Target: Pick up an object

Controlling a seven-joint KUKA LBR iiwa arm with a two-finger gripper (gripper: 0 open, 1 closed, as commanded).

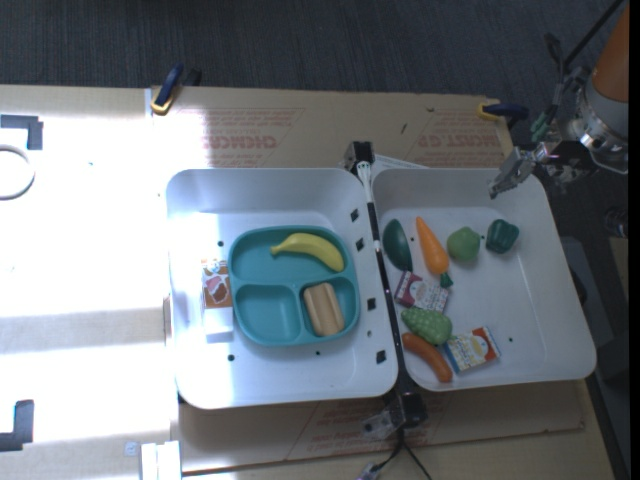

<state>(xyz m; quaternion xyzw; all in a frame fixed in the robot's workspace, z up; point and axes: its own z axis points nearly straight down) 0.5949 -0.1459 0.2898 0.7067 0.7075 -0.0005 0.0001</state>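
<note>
Over the right bin's [560,268] far right corner I see the jaws [507,180] hanging near the rim; whether they stand wide or narrow I cannot tell. Just below, a green pepper [501,234] sits apart, bare floor around it.

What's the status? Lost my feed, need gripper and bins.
Gripper above right bin's far edge, holding nothing. Green pepper nearest. Nothing in the way.

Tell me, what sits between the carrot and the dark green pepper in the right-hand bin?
In the camera view, a light green round vegetable lies between the carrot and the dark green pepper.
</note>
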